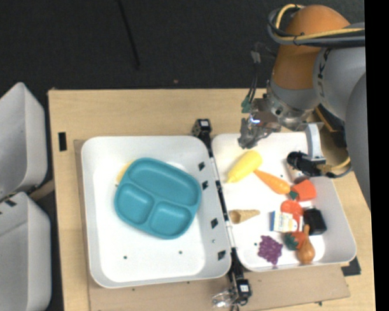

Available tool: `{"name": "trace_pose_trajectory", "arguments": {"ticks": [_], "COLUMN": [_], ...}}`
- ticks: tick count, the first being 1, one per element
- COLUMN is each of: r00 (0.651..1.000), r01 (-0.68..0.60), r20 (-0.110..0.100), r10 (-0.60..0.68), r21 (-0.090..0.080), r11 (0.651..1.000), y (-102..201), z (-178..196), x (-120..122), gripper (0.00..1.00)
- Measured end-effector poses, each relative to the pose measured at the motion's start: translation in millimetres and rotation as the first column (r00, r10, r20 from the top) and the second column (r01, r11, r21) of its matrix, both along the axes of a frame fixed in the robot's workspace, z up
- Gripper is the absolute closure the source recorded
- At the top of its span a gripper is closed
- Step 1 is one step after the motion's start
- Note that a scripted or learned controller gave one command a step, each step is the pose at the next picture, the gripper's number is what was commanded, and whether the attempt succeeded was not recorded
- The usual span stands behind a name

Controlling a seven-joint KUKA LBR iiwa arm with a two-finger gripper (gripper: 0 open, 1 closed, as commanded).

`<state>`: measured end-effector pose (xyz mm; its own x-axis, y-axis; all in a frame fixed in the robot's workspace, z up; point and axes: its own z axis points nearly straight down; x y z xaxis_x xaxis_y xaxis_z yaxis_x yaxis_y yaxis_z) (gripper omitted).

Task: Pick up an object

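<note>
Single arm (319, 64) enters from the right of the camera view, upper corner. Grey link casing runs along the right side; the orange band (311, 23) sits uppermost, above the wrist. Below it the wrist (285, 107) angles down and to the left. The gripper (250, 138) is at the lowest end of the arm, pointing downward and leftward. It is dark and small at this angle; finger position is not discernible

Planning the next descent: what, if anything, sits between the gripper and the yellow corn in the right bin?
Nothing visible. The gripper hangs at the right bin's back edge, with bare white floor between it and the yellow corn. The carrot lies off to the side.
</note>
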<state>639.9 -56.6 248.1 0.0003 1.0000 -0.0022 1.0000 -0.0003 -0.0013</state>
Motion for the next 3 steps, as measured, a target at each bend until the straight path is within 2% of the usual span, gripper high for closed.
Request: {"name": "trace_pose_trajectory", "arguments": {"ticks": [1,2,3], "r00": [1.000,1.000,1.000], "r01": [-0.004,-0.007,-0.004], "r20": [0.003,0.005,0.001], "r10": [0.004,0.007,0.004], "r21": [0.000,0.001,0.000], "r11": [1.000,1.000,1.000], "y": [4.2,5.0,14.3], "z": [-14.5,3.1,-5.0], "x": [11.7,8.9,1.2], "gripper": [1.00,1.00,1.00]}}
